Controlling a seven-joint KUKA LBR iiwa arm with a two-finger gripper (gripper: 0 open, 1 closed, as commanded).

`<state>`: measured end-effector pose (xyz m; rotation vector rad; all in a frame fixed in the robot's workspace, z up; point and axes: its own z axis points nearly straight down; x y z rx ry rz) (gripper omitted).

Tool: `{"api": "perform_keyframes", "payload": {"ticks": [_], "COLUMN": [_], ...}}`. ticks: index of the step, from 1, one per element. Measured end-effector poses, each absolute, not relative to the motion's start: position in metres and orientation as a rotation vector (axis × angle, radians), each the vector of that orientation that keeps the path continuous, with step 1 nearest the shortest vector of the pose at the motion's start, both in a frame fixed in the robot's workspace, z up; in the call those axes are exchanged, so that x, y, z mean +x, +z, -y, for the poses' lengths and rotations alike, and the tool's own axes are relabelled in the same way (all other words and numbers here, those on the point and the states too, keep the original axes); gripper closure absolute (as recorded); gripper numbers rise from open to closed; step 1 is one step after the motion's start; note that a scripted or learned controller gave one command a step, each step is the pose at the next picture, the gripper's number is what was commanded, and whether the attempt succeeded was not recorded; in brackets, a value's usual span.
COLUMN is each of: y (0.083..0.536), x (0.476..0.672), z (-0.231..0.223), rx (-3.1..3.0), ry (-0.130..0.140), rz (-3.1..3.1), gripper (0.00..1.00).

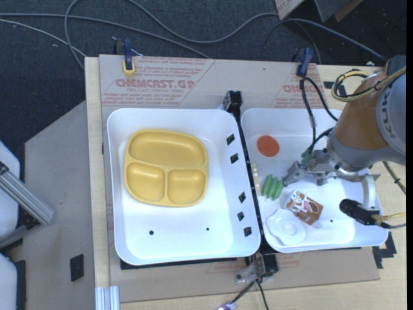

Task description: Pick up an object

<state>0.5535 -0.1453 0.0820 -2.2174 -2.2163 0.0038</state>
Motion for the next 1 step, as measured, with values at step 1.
{"api": "perform_keyframes", "payload": {"ticks": [1], "y": [0.0961], "x": [0.5552], "z": [0.1457], "rx": [-2.221], "ry": [-0.002], "rz": [2.220], "gripper": [1.00]}}
